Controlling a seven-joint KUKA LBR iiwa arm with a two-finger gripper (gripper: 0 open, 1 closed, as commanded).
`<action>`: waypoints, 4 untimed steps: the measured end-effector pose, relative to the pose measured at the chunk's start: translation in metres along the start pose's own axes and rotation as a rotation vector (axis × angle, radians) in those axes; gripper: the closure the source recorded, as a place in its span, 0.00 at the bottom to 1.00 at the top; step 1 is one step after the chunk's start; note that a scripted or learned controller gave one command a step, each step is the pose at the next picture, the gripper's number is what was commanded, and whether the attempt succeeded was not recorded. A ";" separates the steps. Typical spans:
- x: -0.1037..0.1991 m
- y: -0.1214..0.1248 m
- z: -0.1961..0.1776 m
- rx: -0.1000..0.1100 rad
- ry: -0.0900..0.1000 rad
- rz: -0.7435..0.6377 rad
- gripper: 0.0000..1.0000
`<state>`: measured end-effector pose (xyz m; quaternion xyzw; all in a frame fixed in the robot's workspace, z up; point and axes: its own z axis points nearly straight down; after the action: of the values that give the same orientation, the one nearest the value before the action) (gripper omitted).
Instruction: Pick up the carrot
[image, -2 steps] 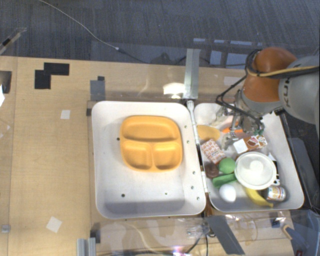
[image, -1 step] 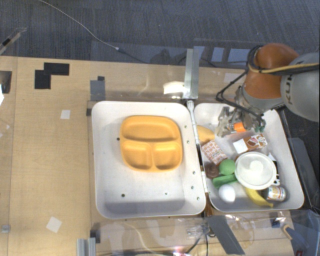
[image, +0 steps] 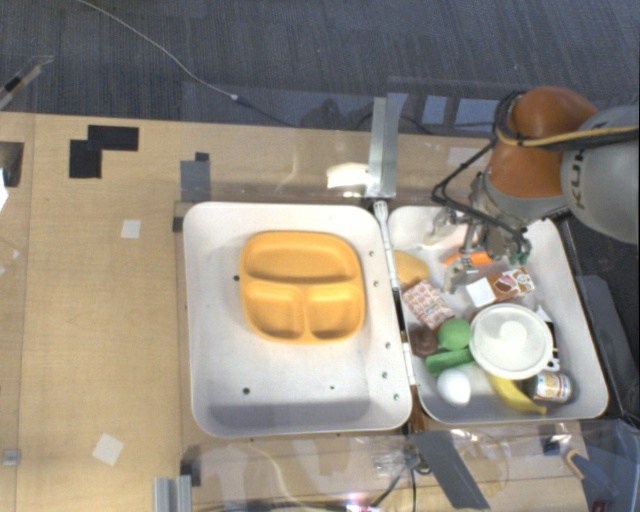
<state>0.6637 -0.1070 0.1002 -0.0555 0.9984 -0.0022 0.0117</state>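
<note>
From the camera view, the arm is reaching in from the right and hanging the gripper (image: 478, 258) over the upper part of the right bin (image: 585, 330), and the carrot (image: 470, 259), a small orange piece, is lying right beneath it, between the bread roll (image: 409, 267) and the printed packets (image: 508, 284). Whether the fingers are spread or pinched is something I cannot tell, since the wrist is covering them from above, and nothing shows the carrot being clasped. To do this step well, I judge that the descent should be staying centred on the orange piece, with the closing line running across its narrow width, so that the packets just beside it are not being caught too. The white bowl (image: 511, 339), the green pepper (image: 452, 340), the egg (image: 455, 386) and the banana (image: 515, 393) are sitting lower in the same bin, well apart from the grasp. The yellow divided plate (image: 300, 284) is resting in the left bin (image: 215, 330). The orange band is tilting over the bin's far edge, with the wrist pointing steeply downward.
</note>
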 end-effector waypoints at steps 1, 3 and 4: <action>0.008 -0.005 0.011 -0.003 0.011 -0.023 0.00; 0.047 0.037 -0.088 -0.006 0.014 0.008 1.00; 0.074 0.035 -0.027 -0.009 0.028 0.021 1.00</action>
<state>0.5857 -0.0808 0.1253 -0.0452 0.9990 0.0015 -0.0025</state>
